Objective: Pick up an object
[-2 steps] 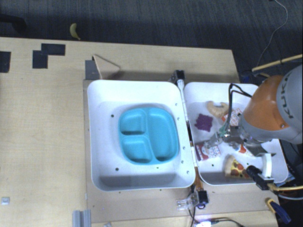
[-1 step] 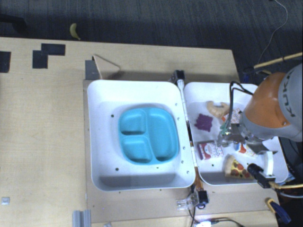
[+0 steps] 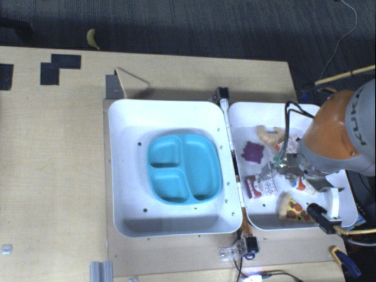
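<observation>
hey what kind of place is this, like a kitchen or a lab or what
Most likely a robotics lab bench, not a kitchen. A robot arm reaches over two white bins on a wooden bench, one holding a blue tray, the other toy food like a pizza slice. Loose cables cross the carpeted floor.

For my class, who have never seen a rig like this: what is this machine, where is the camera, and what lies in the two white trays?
One camera looks down at a slant on a wooden bench. The grey machine with the orange band is a robot arm reaching in from the right; its gripper hangs over the right bin. That bin holds small items: a purple piece, a beige piece, a red-and-white packet and a toy pizza slice. The left bin holds a blue divided plate. I cannot tell whether anything is held.
</observation>
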{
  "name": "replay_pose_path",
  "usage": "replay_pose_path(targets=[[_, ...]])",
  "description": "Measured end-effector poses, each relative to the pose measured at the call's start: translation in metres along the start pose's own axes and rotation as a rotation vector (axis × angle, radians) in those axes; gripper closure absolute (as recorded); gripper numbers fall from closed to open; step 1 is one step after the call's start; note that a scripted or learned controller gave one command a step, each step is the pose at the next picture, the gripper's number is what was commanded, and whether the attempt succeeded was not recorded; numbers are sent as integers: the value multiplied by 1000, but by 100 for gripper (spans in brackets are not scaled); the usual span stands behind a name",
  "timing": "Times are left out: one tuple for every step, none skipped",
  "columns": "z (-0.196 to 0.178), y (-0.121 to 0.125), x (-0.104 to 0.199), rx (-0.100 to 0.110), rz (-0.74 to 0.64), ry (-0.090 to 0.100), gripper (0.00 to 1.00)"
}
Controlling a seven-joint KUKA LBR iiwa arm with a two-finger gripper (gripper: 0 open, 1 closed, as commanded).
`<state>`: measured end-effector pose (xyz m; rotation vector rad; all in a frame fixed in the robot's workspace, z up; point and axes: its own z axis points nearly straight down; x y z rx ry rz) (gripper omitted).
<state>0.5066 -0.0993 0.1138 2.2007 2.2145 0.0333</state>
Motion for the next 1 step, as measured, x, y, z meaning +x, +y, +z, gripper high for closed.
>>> replay_pose_path(targets=[[23, -13, 10, 6, 6, -3, 0]])
